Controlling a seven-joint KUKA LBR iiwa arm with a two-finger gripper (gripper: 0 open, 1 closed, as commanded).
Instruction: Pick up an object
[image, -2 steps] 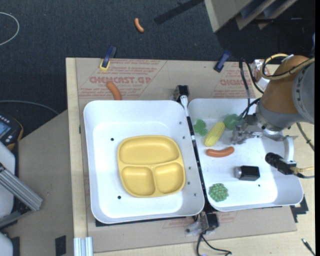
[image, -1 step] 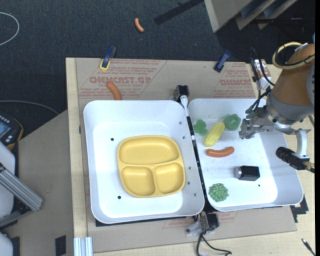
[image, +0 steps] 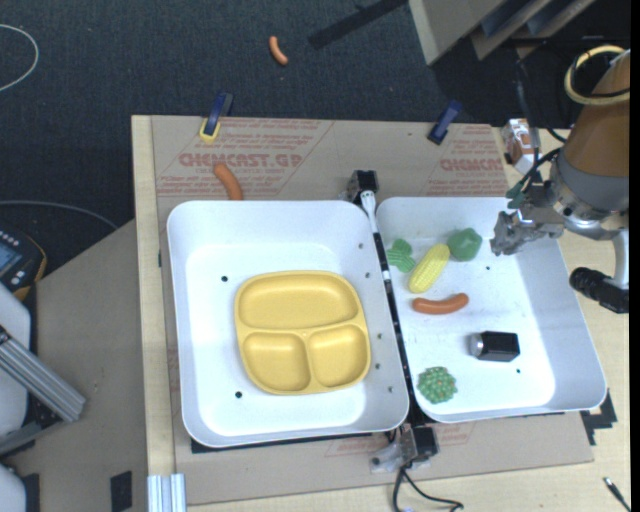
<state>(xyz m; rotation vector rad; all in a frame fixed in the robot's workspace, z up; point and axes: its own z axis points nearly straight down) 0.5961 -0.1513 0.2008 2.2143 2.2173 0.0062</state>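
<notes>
1. Camera view: left bin (image: 190, 300) is holding a yellow tray (image: 300, 330), apparently as the drop side.
2. Right bin (image: 570, 350) is holding the pick items.
3. Gripper (image: 512, 236) is hanging over its far edge beside the green piece (image: 463, 243); jaw state: cannot tell.
4. Corn (image: 430, 268) is lying mid-bin, long axis diagonal, tip pointing up-right.

Toy foods (image: 432, 268) in right bin (image: 560, 330)

Right of the right bin (image: 560, 390), we find the arm (image: 600, 150) cut off at the frame edge. Gripper (image: 512, 232) fingertips too small and blurred to judge their gap.
</notes>
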